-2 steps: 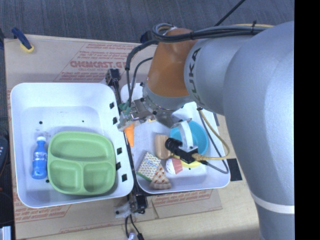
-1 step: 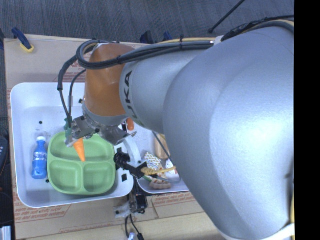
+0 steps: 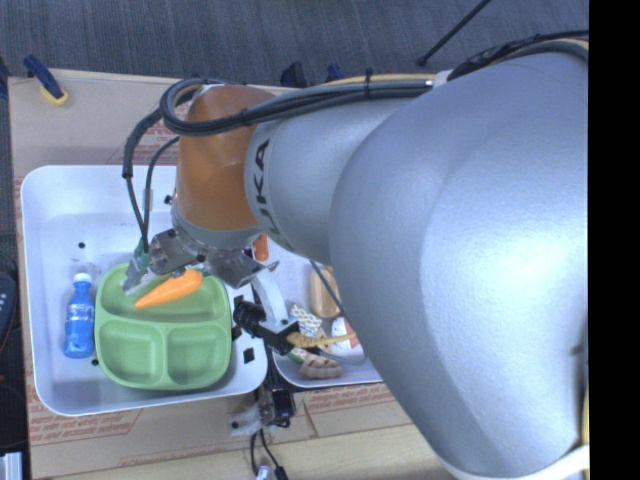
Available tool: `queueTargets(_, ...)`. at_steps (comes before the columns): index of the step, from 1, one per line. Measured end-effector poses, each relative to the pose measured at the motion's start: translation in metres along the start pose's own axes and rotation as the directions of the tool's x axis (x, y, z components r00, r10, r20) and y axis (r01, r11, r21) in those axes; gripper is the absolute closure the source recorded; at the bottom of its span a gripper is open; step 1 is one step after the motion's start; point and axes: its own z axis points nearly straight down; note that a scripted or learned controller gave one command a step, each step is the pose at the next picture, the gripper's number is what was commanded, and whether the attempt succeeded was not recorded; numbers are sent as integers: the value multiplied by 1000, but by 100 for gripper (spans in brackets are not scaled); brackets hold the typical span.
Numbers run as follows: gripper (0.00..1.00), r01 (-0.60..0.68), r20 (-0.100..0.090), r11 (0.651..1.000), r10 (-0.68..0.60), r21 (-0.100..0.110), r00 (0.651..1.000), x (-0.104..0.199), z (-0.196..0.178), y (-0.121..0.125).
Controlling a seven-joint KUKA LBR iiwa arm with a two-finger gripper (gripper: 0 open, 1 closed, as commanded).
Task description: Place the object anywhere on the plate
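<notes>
Figure: delivery step over the left bin (image 3: 45,268). We see the pincer (image 3: 150,266) low above the far compartment of the green plate (image 3: 170,343), with the orange carrot (image 3: 168,289) lying across that compartment's far rim, just beside the fingertips. We cannot tell whether the pincer is spread or pinching the carrot, since the wrist hides the contact. We judge the placing to be nearly complete; the next move calls for a clean release and a straight lift. A blue bottle (image 3: 79,315) lies left of the plate.
</notes>
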Motion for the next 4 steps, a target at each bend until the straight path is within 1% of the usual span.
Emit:
queueTargets(1,100,9,0,1000,-9,6,1000,1,-10,1)
queueTargets(2,100,158,2,987,-158,-7,987,-13,88,4)
queueTargets(3,0,155,2,988,-155,-5,988,-14,87,4)
queueTargets(4,0,278,24,959,-277,-46,960,-43,82,-32)
